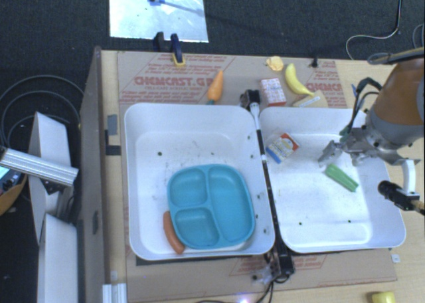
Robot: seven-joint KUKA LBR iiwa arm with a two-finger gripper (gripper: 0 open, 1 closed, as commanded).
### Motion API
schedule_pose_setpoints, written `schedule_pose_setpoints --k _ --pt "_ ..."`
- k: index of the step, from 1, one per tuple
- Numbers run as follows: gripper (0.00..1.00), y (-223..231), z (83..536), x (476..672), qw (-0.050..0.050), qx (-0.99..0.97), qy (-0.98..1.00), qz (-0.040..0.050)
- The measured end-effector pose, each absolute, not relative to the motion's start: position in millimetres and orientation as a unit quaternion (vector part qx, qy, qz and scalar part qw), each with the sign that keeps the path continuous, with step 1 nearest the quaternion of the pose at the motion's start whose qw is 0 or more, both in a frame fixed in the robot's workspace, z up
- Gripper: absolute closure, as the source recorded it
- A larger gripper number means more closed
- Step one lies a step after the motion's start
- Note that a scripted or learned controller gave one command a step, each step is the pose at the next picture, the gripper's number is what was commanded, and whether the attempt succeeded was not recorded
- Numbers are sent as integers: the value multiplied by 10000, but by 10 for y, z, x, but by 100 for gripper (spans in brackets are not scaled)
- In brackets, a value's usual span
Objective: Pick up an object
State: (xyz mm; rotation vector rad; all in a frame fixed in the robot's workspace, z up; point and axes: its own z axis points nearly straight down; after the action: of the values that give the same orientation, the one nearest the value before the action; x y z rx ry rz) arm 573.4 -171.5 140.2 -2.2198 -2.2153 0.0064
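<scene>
In the right bin point(319, 235) lie a green stick-shaped object point(341, 177) and a small red-and-white packet point(281, 147). My gripper point(331, 152) hangs over the right bin's upper right part, just above and left of the green object and to the right of the packet. I see nothing held in it. The grey arm with its orange band point(405, 92) comes in from the right edge. The left bin point(153, 135) holds a blue divided plate point(210, 206) and an orange sausage-like piece point(172, 232) beside the plate's lower left corner.
Behind the bins on the cardboard lie a banana point(295, 81), a carrot point(214, 87), a small pink-and-white box point(273, 91) and a yellow crumpled bit point(275, 63). A white-handled brush point(256, 119) rests along the rim between the bins. Cables run at the right.
</scene>
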Motion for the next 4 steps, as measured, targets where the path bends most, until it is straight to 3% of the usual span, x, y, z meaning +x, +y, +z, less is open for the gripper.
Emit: schedule_pose_setpoints --k 1,2,3,4 --pt "0 -1799 1201 5650 2 -7070 -7072 3" --pt "100 -1795 1320 5666 -18 -7065 -7077 -10" --pt "100 -2080 1551 5808 -27 -7071 -7071 -8" --pt "0 -2066 1539 5801 -14 -7068 -7074 -6"
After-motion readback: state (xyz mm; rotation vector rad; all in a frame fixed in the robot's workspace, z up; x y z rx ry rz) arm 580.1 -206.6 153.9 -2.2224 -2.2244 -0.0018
